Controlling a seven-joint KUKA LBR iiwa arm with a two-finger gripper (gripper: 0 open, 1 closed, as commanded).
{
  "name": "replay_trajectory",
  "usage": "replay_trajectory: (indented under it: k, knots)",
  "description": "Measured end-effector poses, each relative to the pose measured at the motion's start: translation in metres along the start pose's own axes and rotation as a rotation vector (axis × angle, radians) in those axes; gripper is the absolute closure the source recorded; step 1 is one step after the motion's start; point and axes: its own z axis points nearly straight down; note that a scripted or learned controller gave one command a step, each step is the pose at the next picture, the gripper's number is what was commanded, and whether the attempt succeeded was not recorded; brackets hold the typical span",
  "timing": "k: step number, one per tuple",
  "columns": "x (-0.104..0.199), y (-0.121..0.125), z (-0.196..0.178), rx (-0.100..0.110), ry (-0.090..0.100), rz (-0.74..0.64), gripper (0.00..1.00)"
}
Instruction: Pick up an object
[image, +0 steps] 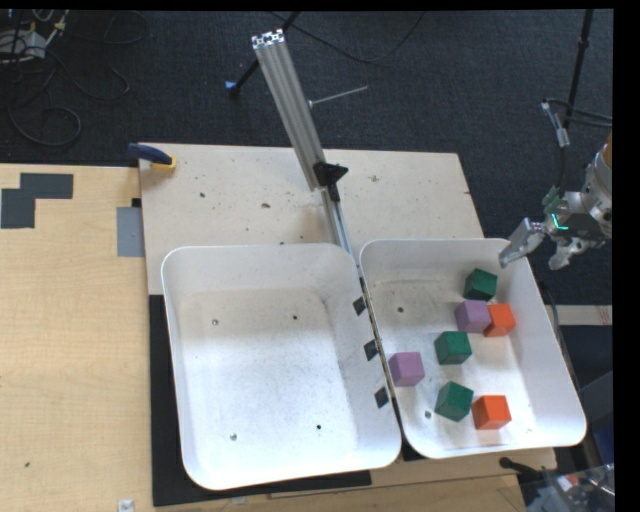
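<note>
The right bin (560, 345) holds several small blocks: a green one (481, 284) at the back, a purple one (472, 316) touching an orange one (499, 320), a green one (453, 347) in the middle, a purple one (406, 368) to the left, and a green (455, 400) and an orange (491, 411) block near the front. My gripper (541, 246) hangs above the bin's far right corner, beyond the blocks. Its two fingers stand apart, open, with nothing between them.
The left bin (190, 300) sits beside the right one. A slanted metal rail (293, 110) crosses the bench behind the bins. A blue and yellow clamp (152, 155) lies at the bench's back left corner. Dark floor with cables lies beyond.
</note>
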Motion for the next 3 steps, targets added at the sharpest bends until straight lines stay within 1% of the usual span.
replay_trajectory:
  k: [1, 2, 3]
  knots:
    - [0.0, 0.001, -0.002, -0.004, -0.002, -0.003, 0.0]
    - [0.005, 0.004, 0.042, 0.0, 0.0, -0.005, 0.0]
    - [0.004, 0.01, 0.105, 0.002, 0.001, -0.001, 0.0]
